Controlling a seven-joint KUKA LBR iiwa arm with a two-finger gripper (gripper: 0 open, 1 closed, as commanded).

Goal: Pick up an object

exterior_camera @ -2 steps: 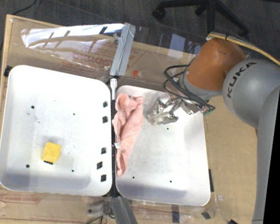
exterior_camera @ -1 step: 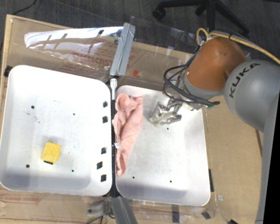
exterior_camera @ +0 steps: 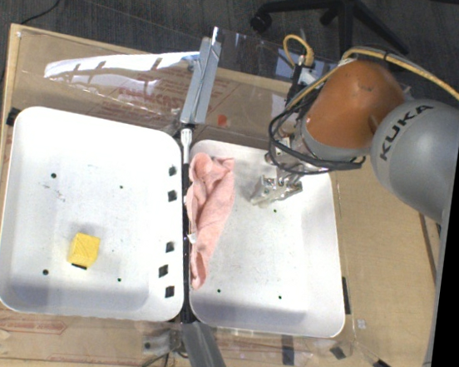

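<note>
Two shallow white bins sit side by side on a brown bench [exterior_camera: 104, 53]. The arm [exterior_camera: 410, 152] reaches in from the right, its orange band [exterior_camera: 353, 102] bulging above the wrist, with black and yellow cables [exterior_camera: 293, 111] looped around it.

The gripper [exterior_camera: 269, 190] hangs over the upper part of the right bin [exterior_camera: 285, 270], its metal tip low above the bin floor — nothing shows between the fingers, and whether they stand wide or narrow cannot be told from this angle.

A pink cloth [exterior_camera: 209, 209] lies crumpled along the left wall of the right bin, stretched lengthwise from near the top corner down toward the lower part. It is near the gripper, to its left, but apart from it.

In the left bin [exterior_camera: 89, 168] a small yellow block [exterior_camera: 84, 250] — perhaps a sponge — rests on the floor in the lower part, well apart from the arm.

A clear plastic sheet [exterior_camera: 119, 67] lies on the bench above the left bin, and a grey metal bar [exterior_camera: 202, 83] runs down toward the seam between the two bins.
</note>
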